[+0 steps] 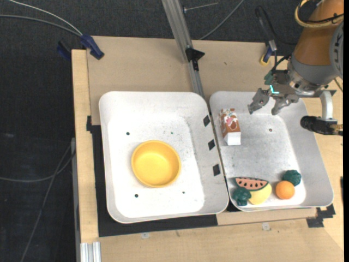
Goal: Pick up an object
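My gripper [268, 103] hangs over the far edge of the right bin [272, 146], fingers spread open with nothing between them. A small carton [229, 126] with a brown and white body lies to its left and a little nearer, at the bin's left side. Along the near edge of the right bin sit a watermelon slice [251, 183], a yellow banana-like piece [260, 194], a dark green item [241, 196], an orange [284, 190] and a green broccoli-like piece [292, 177]. A yellow bowl [156, 163] rests in the left bin [125, 201].
A metal pole [180, 31] slants down from the top to the gap between the bins. Blue clamps [92, 47] and cables lie at the bench's far edge. A black fitting [319, 123] sits at the right bin's right side.
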You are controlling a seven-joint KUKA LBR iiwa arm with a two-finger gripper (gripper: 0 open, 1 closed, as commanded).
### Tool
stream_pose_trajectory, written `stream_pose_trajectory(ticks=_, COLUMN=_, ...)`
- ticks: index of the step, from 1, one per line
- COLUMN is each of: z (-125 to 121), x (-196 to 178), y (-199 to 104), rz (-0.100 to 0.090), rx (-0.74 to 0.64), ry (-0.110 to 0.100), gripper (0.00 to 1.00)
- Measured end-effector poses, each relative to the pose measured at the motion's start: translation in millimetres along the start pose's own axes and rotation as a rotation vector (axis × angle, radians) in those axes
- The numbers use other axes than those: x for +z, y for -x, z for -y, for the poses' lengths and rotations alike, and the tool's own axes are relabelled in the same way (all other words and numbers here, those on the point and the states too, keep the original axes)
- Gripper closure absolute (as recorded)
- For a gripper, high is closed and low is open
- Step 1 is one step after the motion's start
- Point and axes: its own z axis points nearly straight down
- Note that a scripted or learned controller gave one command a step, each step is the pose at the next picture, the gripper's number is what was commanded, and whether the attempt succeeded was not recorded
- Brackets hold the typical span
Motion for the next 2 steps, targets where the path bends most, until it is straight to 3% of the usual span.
stream_pose_trajectory(ticks=1, z=-1.4, x=-3.4, y=0.1, rz=0.001, rx=-0.001, ry=0.006, gripper=0.00)
stream_pose_trajectory(ticks=2, z=1.7, x=39.6, y=-3.8, rz=0.000, rx=0.000, ry=0.000, gripper=0.00)
